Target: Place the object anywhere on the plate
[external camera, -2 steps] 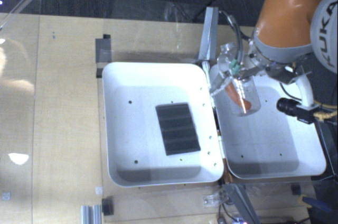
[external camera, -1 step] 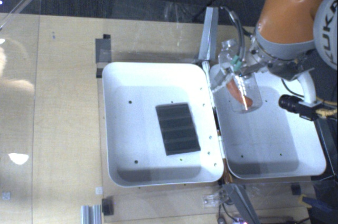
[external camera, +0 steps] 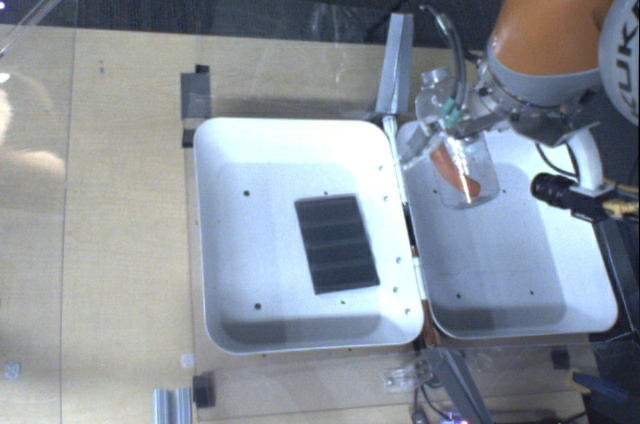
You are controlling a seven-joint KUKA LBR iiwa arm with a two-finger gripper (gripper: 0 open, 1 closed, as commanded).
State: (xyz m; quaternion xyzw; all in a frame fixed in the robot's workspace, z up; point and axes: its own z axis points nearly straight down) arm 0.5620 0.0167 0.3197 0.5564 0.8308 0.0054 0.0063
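Currently I see the pincer (external camera: 455, 152) over the right bin (external camera: 530, 292), apparently clamping an orange object (external camera: 458, 172); translucent fingers blur this. The dark plate (external camera: 337, 244) sits in the left bin (external camera: 230, 212). Risk: a marginal grip drops it mid-transfer.

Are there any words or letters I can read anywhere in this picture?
"UK": big dark letters, cut off by the picture's edge, on the grey robot arm.
The flat dark ribbed plate in the left shallow white bin carries no writing.
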